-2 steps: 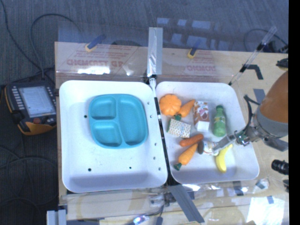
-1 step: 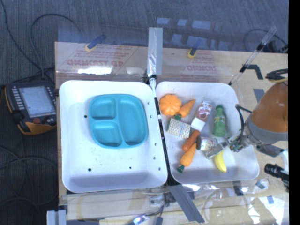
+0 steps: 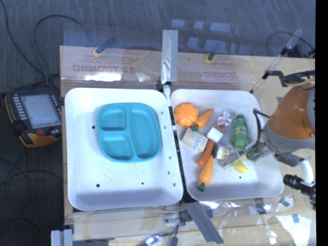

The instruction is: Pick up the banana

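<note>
two shallow white bins sit side by side on the bench in the camera view, the left bin (image 3: 77, 188) and the right bin (image 3: 266, 188).

one banana (image 3: 240, 165) lies in the right bin, toward its right side and a little below the middle. it is small, bright yellow and short, partly covered at its upper end by the gripper (image 3: 252, 154). as far as the visible part shows, its long axis runs on a diagonal, from upper left down to lower right, with the free tip toward the bin's near right corner.

the arm (image 3: 292, 122) comes in from the right, its orange band just above the wrist, and the gripper hangs low at the banana's upper right, touching or just beside it. whether the pincer is spread or pressed together i cannot tell; the wrist blocks it.

counted in the right bin: one small orange pumpkin (image 3: 185, 114) at the upper left, two carrots (image 3: 206, 167), one green bottle (image 3: 239, 133) just above the banana, one small red-and-white pack (image 3: 224, 121), one pale checked packet (image 3: 194, 139).

one blue divided plate (image 3: 128, 131) with three compartments lies in the left bin.
</note>
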### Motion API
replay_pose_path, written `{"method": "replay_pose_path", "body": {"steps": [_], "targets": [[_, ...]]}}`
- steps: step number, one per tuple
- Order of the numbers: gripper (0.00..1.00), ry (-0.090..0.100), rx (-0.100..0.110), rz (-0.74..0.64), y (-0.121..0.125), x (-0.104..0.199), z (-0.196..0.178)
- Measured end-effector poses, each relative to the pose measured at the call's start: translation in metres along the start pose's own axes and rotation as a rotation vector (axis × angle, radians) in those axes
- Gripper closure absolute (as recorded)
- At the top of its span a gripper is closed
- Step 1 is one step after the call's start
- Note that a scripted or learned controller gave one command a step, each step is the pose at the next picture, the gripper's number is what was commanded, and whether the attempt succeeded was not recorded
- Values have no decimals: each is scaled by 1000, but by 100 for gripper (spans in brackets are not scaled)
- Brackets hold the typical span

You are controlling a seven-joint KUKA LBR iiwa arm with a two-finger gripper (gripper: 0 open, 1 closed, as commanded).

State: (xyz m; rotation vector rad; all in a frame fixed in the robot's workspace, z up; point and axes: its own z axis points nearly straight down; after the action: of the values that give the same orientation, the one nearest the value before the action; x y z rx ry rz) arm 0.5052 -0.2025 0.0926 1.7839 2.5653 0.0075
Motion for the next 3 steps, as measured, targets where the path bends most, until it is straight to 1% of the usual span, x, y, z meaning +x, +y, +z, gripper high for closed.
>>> {"method": "replay_pose_path", "body": {"steps": [1,2,3], "targets": [[0,17,1,-12,27,-22,2],[100,6,-6,-10,29,-25,-10],[0,6,-6,-11,29,-25,-10]]}}
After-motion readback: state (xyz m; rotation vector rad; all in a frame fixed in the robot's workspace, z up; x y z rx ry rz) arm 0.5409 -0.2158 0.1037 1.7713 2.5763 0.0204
